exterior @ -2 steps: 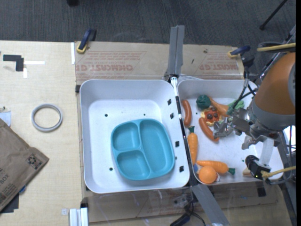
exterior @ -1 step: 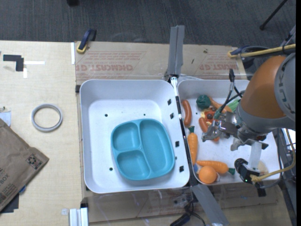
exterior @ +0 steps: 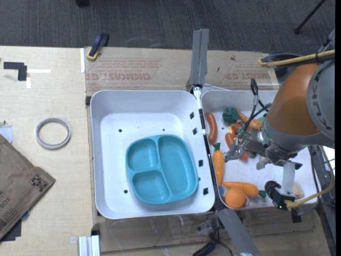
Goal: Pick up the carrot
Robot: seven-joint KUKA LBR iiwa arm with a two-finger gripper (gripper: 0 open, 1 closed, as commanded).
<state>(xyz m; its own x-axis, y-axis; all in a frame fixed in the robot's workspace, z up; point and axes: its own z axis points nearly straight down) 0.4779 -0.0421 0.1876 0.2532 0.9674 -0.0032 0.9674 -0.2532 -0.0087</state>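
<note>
Claw (exterior: 238,149) hangs low in the right bin (exterior: 306,207), at its 9 o'clock side amid clustered toy food; whether it is apart or together, I cannot tell. A carrot (exterior: 242,186) lies flat at 6 o'clock of the claw, untouched. Blue divided plate (exterior: 160,168) sits in the left bin (exterior: 106,143), well apart

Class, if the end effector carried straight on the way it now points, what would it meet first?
Probably the small orange carrot pieces just beyond the end effector, pointing left and down into the right bin; depth is unclear.
</note>
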